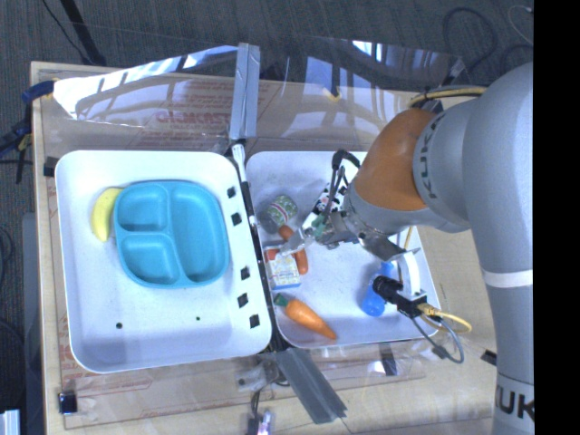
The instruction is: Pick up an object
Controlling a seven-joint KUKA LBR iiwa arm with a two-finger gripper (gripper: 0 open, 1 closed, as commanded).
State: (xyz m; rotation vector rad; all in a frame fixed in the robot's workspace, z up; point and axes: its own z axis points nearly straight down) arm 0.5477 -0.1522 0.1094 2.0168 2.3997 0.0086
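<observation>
The right bin (308, 166) holds a small tin can with a green label (280, 211), a red and white packet (286, 265), a toy carrot (304, 314) near the front wall and a blue object (379, 295) at the right. My gripper (314, 227) reaches down into this bin from the right, just right of the can and above the packet. The wrist and its cabling cover the fingers. Nothing can be seen held between them.
The left bin (82, 306) holds a blue sectioned tray (170, 232) with a yellow banana (106, 212) at its left side. A divider with black clips (245, 243) separates the two bins. Cables (435, 320) trail over the right bin's front right corner.
</observation>
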